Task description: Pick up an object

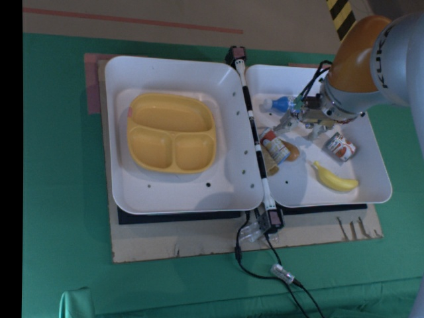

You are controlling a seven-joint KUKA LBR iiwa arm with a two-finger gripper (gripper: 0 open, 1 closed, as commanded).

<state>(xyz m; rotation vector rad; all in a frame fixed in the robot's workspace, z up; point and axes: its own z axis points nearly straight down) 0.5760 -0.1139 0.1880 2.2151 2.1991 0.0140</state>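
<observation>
Lying near the bin's (377, 177) front corner: a curved yellow banana (335, 178).

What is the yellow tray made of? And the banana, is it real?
The yellow tray looks like moulded plastic: smooth, one even colour, rounded compartments. The banana is evenly yellow with a slight sheen, perhaps a plastic toy; the picture cannot settle it.

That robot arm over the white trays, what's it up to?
The grey and orange arm reaches in over the right bin, trying to pick something up. Its gripper hangs low among the items there: a small bottle with a blue cap, a can lying on its side, a second red-labelled can and a banana. Nothing can be seen between its fingers. The left bin holds a yellow divided plate.
</observation>
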